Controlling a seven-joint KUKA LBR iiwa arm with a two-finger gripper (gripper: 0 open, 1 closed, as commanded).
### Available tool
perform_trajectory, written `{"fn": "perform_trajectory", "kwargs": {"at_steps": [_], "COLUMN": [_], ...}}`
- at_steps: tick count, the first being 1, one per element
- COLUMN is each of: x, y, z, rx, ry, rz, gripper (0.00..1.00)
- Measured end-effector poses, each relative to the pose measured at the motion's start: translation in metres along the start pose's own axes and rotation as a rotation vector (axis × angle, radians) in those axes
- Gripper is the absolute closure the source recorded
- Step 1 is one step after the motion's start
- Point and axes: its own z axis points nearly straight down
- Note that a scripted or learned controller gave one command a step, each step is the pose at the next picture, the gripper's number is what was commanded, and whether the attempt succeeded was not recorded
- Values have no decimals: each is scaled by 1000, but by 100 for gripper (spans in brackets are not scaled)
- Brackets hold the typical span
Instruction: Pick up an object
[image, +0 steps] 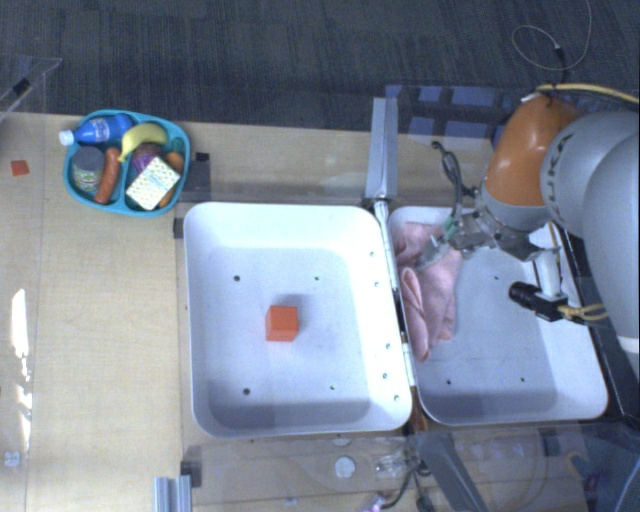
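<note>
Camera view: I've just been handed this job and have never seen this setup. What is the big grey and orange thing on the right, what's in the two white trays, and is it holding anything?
This picture is taken by a single fixed camera above the bench, looking down at a slant. The big grey and orange shape is a robot arm reaching in from the right. Its gripper sits low over the right bin, right at the upper end of a pink cloth that lies crumpled along that bin's left wall. I cannot tell from here whether the jaws have closed on the cloth, so do not count it as held. The left bin holds one small orange block, lying untouched near its middle. On the bench at the far left is a blue tray of toy food, apart from both bins.
</note>
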Motion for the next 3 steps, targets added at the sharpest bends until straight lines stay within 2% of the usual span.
{"fn": "perform_trajectory", "kwargs": {"at_steps": [3], "x": [0], "y": [0], "z": [0], "rx": [0], "ry": [0], "rz": [0], "gripper": [0]}}
